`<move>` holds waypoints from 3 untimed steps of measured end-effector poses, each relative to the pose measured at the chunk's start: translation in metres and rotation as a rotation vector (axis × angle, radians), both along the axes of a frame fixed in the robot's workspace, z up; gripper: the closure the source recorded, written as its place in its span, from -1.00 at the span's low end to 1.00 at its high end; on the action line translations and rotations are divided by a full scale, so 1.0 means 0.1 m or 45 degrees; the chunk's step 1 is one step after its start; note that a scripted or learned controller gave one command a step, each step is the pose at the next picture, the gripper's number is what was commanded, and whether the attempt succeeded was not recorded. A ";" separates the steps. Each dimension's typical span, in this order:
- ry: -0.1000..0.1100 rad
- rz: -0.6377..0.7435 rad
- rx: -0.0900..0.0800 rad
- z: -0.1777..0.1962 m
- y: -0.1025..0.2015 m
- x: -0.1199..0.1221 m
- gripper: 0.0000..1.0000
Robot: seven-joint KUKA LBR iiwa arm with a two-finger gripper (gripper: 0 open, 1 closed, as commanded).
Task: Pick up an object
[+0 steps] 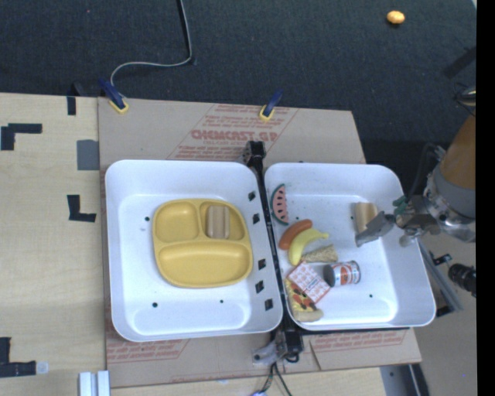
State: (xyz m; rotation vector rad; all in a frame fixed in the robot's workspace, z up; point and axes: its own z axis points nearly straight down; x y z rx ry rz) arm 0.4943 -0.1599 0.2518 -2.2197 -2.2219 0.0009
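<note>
Gripper (pixel 377 227), state unreadable, hangs at right-centre frame over the right bin (pixel 387 179) beside a tan block (pixel 363 212), presumably lining up a pick there.

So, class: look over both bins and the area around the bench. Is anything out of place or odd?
One thing stands out: a small orange object lies on the dark floor beyond the bench, far from both bins. In the right bin, the toy foods are heaped against the divider, and the can lies on its side.

cardboard sheet (pixel 224 135) | red print "CHEMCAST G.P." | smaller lines beneath too small to read
</note>
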 end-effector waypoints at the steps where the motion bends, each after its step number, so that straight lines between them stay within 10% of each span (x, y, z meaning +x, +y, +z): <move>1: -0.020 0.000 -0.001 -1.40 -0.24 0.00 -1.00; 3: -0.011 0.002 -0.005 -1.65 -0.47 1.71 -1.00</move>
